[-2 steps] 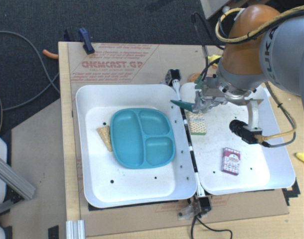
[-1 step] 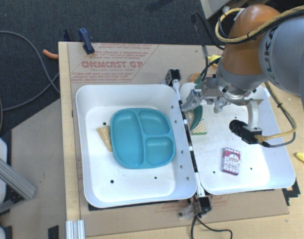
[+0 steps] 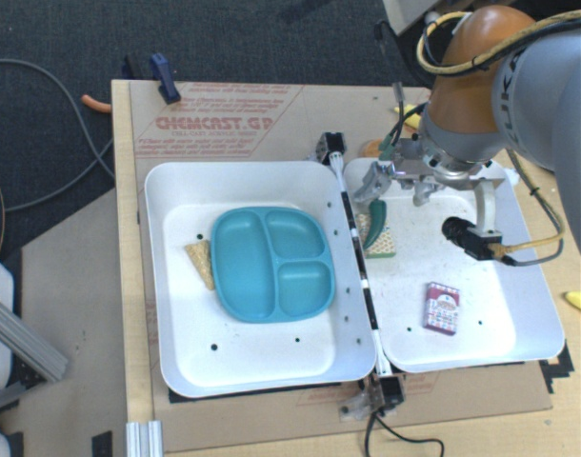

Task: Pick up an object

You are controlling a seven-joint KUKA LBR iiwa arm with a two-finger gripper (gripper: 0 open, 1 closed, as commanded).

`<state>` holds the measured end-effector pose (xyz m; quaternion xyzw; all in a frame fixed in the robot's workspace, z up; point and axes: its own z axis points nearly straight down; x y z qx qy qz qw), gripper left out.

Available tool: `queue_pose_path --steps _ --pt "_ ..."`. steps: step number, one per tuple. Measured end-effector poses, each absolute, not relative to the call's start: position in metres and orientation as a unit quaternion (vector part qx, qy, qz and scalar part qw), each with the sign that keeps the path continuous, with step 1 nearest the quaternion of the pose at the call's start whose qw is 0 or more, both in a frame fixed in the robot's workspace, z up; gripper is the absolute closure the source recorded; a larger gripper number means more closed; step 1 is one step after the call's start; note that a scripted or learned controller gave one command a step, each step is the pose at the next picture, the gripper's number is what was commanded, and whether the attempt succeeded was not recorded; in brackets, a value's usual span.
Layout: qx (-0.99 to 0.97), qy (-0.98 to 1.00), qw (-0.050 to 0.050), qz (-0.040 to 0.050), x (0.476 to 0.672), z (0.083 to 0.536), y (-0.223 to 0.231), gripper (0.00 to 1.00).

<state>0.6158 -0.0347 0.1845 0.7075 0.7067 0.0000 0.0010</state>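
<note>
A grey arm with an orange band (image 3: 476,50) reaches over the right bin (image 3: 519,336), its gripper (image 3: 395,190) hanging just right of the teal divided plate (image 3: 271,263), past that plate's upper right corner. The fingers (image 3: 366,187) stand spread apart with nothing between them.

Right of the plate, across the seam where the two bins meet, a green and tan soft item (image 3: 377,233) lies against the right bin's wall, just below the nearer finger. Farther right of the plate and lower, a small red box (image 3: 442,308) lies flat on the bin floor, well apart from the gripper. A black fitting on a yellow cable (image 3: 468,237) hangs from the arm between the two.

The plate itself fills the middle of the left bin (image 3: 176,350), covering part of a tan cracker-like piece (image 3: 201,258) at its left edge. Above the plate, a black clip (image 3: 330,146) sits on the seam and a blue clamp (image 3: 164,77) grips the printed cardboard (image 3: 224,122).
</note>
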Motion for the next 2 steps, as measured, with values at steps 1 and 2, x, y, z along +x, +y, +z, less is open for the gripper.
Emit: queue_pose_path --steps 1,2 --pt "0.707 0.707 0.001 0.0005 0.6349 0.1848 -0.0556 0.0" --pt "0.707 0.707 0.001 0.0004 0.6356 0.1848 -0.0509 0.0"
